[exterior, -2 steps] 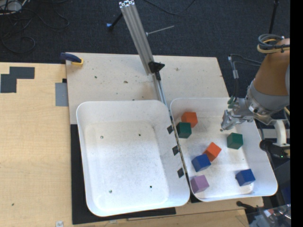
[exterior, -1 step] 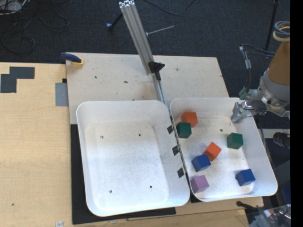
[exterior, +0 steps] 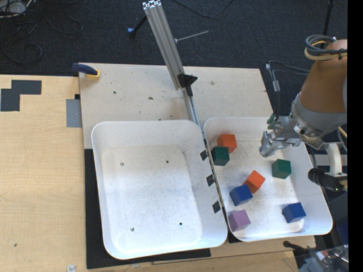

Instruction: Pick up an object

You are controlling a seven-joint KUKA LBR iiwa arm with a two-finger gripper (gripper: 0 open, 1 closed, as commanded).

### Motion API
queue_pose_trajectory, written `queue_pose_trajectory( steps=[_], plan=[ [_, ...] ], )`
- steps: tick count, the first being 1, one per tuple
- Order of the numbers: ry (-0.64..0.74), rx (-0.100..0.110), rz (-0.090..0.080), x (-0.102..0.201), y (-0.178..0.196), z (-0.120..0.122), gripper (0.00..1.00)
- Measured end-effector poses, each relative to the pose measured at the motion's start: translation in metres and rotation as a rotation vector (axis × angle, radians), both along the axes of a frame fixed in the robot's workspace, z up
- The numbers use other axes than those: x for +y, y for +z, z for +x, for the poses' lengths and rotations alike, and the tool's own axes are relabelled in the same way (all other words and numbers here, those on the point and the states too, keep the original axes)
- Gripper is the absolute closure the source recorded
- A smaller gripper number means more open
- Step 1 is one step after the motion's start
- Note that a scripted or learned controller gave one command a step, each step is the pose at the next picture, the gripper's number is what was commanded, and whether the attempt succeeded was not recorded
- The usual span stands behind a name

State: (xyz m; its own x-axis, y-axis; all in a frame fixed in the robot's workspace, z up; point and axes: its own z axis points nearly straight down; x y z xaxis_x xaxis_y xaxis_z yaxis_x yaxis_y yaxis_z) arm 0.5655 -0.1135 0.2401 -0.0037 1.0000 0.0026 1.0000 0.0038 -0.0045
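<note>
The right bin [exterior: 317, 222] holds several small blocks: an orange one [exterior: 227, 141] beside a dark green one [exterior: 220, 156] at its upper left, a green one [exterior: 281, 168] toward the right, an orange one [exterior: 255, 181] touching a blue one [exterior: 240, 195] in the middle, a purple one [exterior: 239, 219] at the front left and a blue one [exterior: 294, 212] at the front right. My gripper [exterior: 269, 148] hangs over the bin's upper right part, just up and left of the green block, with nothing seen between its fingers.
The left bin [exterior: 105, 152] lies beside the right one, with black clips along their shared wall. A slanted aluminium bar [exterior: 168, 44] rises behind the bins. The arm's orange and grey body [exterior: 322, 95] fills the right side.
</note>
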Motion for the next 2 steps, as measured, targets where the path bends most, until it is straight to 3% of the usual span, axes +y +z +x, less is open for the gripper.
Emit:
queue_pose_trajectory(
  steps=[2],
  plan=[
    [0.002, 0.0, 0.0, 0.116, -0.002, -0.012, 1.0]
  ],
)
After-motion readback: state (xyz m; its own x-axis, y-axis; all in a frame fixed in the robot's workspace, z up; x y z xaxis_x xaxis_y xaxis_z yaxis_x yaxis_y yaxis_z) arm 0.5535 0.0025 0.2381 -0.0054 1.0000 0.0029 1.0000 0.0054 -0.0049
